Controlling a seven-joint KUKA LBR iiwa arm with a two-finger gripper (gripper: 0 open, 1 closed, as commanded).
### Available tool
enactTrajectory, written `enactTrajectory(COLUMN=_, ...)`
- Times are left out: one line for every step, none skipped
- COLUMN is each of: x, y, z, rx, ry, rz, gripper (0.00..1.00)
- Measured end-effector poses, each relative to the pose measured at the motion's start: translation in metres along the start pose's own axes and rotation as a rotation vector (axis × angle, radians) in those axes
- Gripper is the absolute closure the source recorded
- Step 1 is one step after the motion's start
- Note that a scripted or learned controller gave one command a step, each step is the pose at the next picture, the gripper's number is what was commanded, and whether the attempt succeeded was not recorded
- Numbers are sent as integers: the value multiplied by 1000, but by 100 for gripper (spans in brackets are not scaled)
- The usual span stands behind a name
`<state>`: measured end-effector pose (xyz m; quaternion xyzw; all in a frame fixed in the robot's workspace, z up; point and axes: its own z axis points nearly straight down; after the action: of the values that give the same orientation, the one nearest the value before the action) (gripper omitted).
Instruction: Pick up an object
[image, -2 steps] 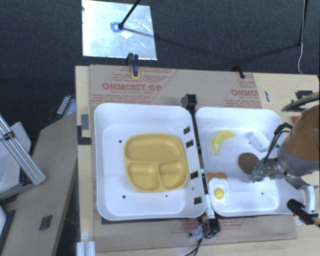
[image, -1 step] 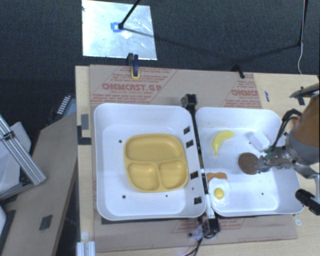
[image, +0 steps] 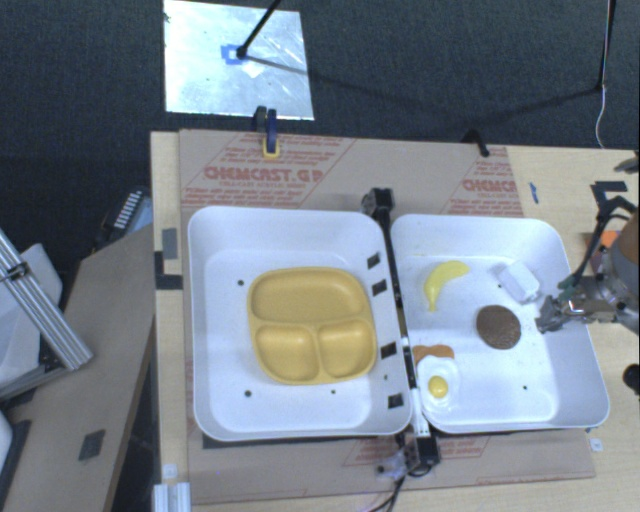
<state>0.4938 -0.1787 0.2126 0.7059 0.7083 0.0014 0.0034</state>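
Two bins; end effector (image: 552, 318) over right bin (image: 560, 245) right edge, opening unclear; brown disc (image: 498, 327) just beside.

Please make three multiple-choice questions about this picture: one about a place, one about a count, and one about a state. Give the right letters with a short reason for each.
1. Where does the yellow tray lie?
A. in the left bin
B. in the right bin
C. on the floor

2. How many compartments does the tray have?
A. one
B. three
C. five

3. How does the gripper stand to the brown disc?
A. it holds the disc up in the air
B. it is beside the disc, apart from it
C. it presses on top of the disc

Answers:
1. A, the tray rests in the left bin.
2. B, one wide part above and two smaller below.
3. B, the disc lies on the floor of the right bin, with the gripper to its right near the rim.
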Motion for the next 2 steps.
enactTrajectory(x=-1, y=2, z=-52, rx=-1, ry=0, rz=-2, gripper=100)
enactTrajectory(x=51, y=14, z=-57, rx=3, ry=3, rz=-6, gripper=100)
